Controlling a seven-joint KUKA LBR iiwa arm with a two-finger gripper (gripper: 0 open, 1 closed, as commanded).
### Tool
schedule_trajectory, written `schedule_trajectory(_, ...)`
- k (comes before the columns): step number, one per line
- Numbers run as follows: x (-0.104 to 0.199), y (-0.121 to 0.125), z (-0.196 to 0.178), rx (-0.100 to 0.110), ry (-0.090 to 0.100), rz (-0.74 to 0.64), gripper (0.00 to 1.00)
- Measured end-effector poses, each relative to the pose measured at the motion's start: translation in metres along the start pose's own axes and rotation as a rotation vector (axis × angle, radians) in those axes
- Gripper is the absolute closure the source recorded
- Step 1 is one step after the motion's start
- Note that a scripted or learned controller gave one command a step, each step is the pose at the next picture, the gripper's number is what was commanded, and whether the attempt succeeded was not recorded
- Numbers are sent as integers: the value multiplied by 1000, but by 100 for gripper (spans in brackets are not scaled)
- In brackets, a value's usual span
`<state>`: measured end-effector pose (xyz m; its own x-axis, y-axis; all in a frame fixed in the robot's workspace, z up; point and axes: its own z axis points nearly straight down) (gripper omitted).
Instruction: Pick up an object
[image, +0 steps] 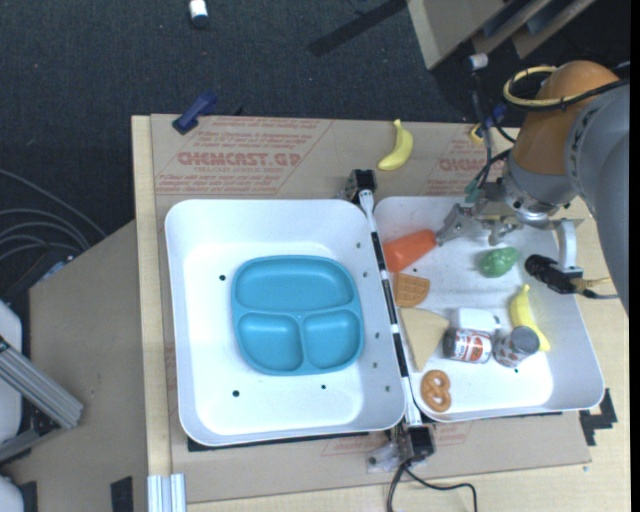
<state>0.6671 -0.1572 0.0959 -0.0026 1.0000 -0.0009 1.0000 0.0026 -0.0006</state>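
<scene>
Two white bins sit side by side on the worktop (250, 150). Above the right bin (570, 370) the jaws (478, 222) are spread and grasp nothing. Just beside them lies a green object (497, 262), with an orange wedge (410, 249) near.

A robotics lab: two white bins (200, 240) on a cardboard-topped bench (250, 150), loose cables (40, 230).
</scene>
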Motion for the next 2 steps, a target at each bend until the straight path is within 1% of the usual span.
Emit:
schedule_trajectory(1,-3,-1,11,1,1,2,0)
schedule_trajectory(2,-2,0,0,-1,0,0,100)
